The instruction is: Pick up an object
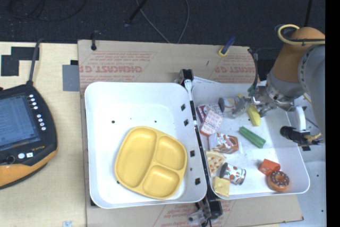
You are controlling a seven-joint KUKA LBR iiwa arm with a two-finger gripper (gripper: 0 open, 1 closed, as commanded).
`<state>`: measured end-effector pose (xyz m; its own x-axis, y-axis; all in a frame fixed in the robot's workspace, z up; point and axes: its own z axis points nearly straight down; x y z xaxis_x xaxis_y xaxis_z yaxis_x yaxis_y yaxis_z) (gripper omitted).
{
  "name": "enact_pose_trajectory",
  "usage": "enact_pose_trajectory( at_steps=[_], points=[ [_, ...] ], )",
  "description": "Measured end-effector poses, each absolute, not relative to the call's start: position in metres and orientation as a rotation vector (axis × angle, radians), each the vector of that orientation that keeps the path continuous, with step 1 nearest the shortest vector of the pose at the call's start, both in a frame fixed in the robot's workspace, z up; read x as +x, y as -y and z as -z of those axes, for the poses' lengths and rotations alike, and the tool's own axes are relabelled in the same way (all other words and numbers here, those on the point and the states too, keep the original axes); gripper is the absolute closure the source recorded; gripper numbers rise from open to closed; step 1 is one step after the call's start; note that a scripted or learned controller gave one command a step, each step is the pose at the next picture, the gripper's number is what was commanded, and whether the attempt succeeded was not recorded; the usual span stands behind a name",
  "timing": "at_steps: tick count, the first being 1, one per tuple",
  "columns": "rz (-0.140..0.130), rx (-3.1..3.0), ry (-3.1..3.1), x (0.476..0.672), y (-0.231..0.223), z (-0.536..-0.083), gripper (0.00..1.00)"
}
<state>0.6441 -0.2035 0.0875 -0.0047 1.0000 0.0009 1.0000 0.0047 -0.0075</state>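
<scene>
Grey arm point(314, 69) with an orange band and a yellow cable loop.

There are 2 white bins: the left bin point(101, 114) and the right bin point(295, 159). The left one contains 1 yellow plate point(150, 162) with 3 sections.

The right bin carries a scatter of small things:
- 1 green stick point(252, 136)
- 1 yellow piece point(254, 116)
- 1 orange-red block point(269, 166)
- 1 round orange disc point(278, 181)
- 1 small can point(233, 174)
- 1 yellow wedge point(221, 186)
- 1 waffle-like piece point(214, 160)
- 2 printed packets, one point(212, 121) above the other point(226, 143)

A few more small bits lie near the top of that bin, too jumbled to count.

On the bench are 1 robot arm point(297, 69), 1 handheld control tablet point(21, 127) at the left, and 1 blue and yellow clip point(227, 47) on the cardboard.
</scene>
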Motion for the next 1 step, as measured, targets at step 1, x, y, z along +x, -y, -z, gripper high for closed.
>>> enact_pose_trajectory(
  at_steps=[1],
  points=[
    [-0.006,-2.213,2.225,0.6431,0.2035,-0.0976,1.0]
  ],
)
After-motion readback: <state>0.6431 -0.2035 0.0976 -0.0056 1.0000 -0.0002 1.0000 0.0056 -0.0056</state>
